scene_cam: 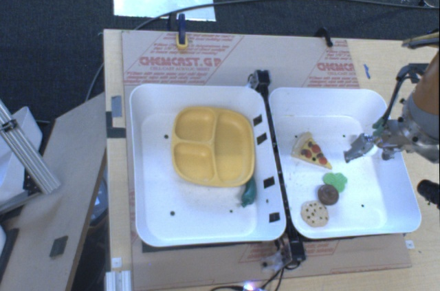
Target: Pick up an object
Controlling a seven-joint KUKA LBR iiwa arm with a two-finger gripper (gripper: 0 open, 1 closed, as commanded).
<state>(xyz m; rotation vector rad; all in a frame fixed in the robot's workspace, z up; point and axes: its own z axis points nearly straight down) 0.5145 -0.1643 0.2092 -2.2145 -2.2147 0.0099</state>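
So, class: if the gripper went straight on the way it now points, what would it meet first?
The gripper points toward the view's left, across the right bin. The pizza slice lies first in that line. Depth is unclear from this slanted view, so it might pass above it instead.

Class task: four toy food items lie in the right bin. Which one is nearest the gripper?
The pizza slice, nearest the gripper. The green piece, brown round and cookie lie farther toward the bin's front.

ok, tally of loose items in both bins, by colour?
Yellow: 1, divided plate
Green: 2, dark green piece, bright green piece
Brown: 1, round piece
Tan: 1, cookie
Multicolour: 1, pizza slice
Total: 6
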